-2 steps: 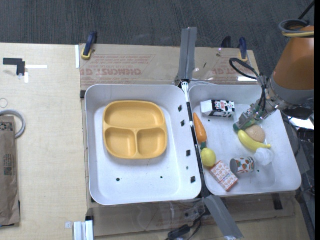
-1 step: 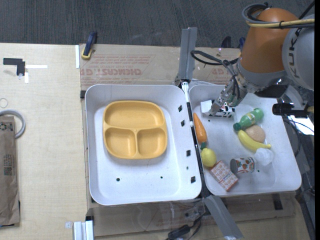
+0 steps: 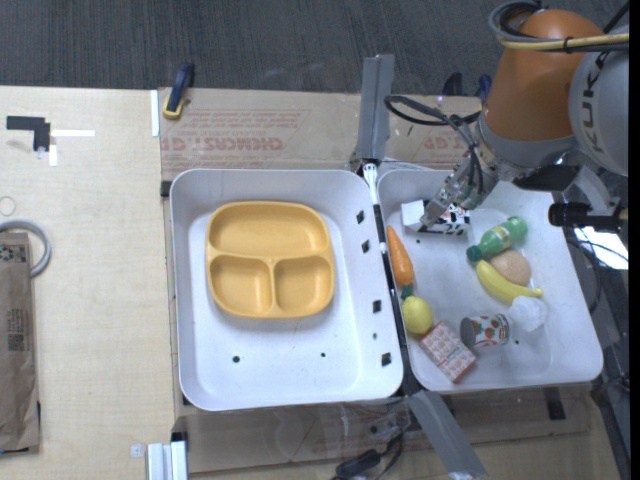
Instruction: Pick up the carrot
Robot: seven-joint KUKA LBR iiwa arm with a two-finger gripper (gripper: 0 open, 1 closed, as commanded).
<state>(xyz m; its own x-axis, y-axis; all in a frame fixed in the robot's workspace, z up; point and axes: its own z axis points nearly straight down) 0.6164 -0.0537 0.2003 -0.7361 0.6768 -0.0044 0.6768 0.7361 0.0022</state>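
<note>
One carrot (image 3: 400, 257) lies by your right bin's (image 3: 570, 368) left wall; your pincer (image 3: 443, 218) hovers nearby, state unclear.

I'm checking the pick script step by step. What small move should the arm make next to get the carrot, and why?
Probably shift the claw toward the left wall of the right bin and nearer the camera. The carrot lies there along the wall, just above the lemon, while the claw hangs near the bin's far edge, apart from it.
</note>
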